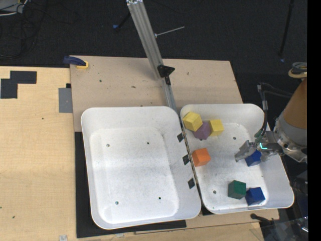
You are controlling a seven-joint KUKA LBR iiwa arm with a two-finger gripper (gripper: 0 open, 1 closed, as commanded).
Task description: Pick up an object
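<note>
Blue cube (254,158) is the piece you should watch: it sits in the right bin (235,110), near that bin's right wall and about halfway along it, and the tool (251,152) is right on it. You see the arm (296,115) coming in from the table's right edge, its grey wrist angled down and leftward, with the tool's dark grey fingers (243,152) reaching over the bin wall. A small green light glows on the tool just above the cube. You cannot tell from this angle whether the tool is clenched on the cube or merely resting against it, nor whether the cube is off the bin floor.

Near the bin's front right corner you have a second blue cube (255,195) touching a green cube (237,189). An orange cube (201,156) lies by the bin's left wall. Toward the far left corner, two yellow blocks (192,120) flank a purple piece (203,130). The left bin (100,115) lies alongside on the table (30,149).
</note>
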